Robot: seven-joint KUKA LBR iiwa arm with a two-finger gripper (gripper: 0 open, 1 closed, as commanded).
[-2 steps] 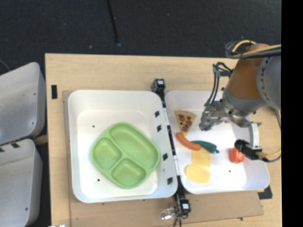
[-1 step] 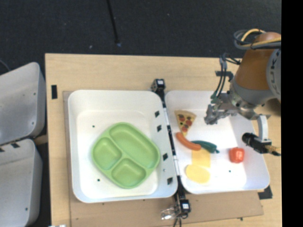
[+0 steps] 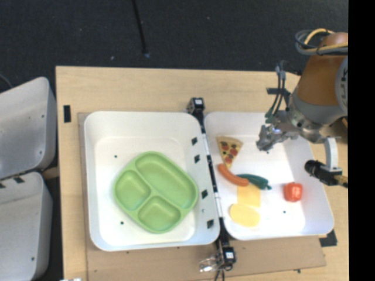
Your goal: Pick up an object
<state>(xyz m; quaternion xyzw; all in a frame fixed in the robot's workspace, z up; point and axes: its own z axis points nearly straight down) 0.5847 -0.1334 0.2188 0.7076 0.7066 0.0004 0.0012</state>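
My gripper (image 3: pixel 268 140) hangs over the back of the right bin (image 3: pixel 313 218), to the right of a pizza slice toy (image 3: pixel 229 148). Nothing shows between its fingers. Further forward in that bin lie an orange sausage (image 3: pixel 232 176), a dark green pepper (image 3: pixel 255 181), a pale yellow block (image 3: pixel 249 196) and a yellow round piece (image 3: pixel 244 215). A red tomato-like toy (image 3: pixel 293 191) sits toward the right side of the bin, in front of and to the right of the gripper.
The left bin (image 3: pixel 99 139) holds a green divided plate (image 3: pixel 155 191). A ridge with black clips (image 3: pixel 208 168) separates the bins. The wooden bench (image 3: pixel 129 86) surrounds them, and white chair-like shapes (image 3: pixel 23 127) stand at the far left.
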